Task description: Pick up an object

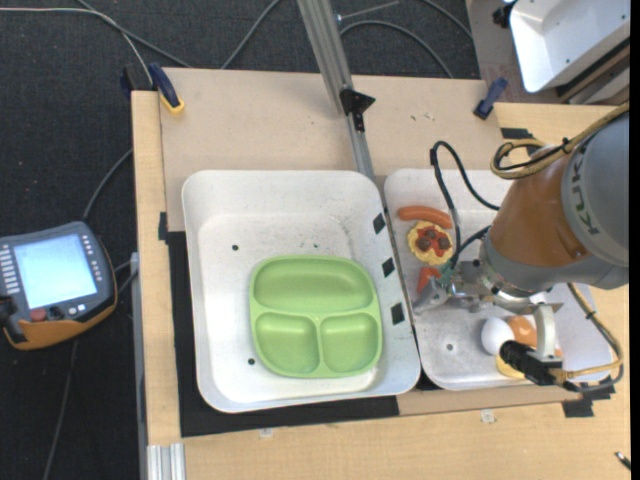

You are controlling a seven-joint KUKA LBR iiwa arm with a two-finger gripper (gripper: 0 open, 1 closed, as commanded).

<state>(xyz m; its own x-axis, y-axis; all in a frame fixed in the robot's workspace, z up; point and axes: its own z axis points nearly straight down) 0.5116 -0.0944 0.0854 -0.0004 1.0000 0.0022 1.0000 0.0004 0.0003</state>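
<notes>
On the bench [270, 118] the left bin [215, 268] holds a green divided plate [316, 315]. The right bin [450, 363] holds a toy hot dog [424, 213], a small pizza slice [431, 240], a white egg [493, 335] and an orange-and-yellow piece [520, 328] at its near edge. The gripper [440, 286] sits low by the bin's left wall, near a small red piece [424, 277]; whether its fingers are open or closed cannot be told. The arm [560, 218] hides much of this bin. A teach pendant [50, 278] lies left of the bench.

I see a tan wooden bench [270, 128] bearing two shallow white bins side by side: left bin [215, 298], right bin [450, 358], rims touching. Black matting [172, 268] shows under their edges. Blue clamps [166, 88] grip the far corners.
</notes>
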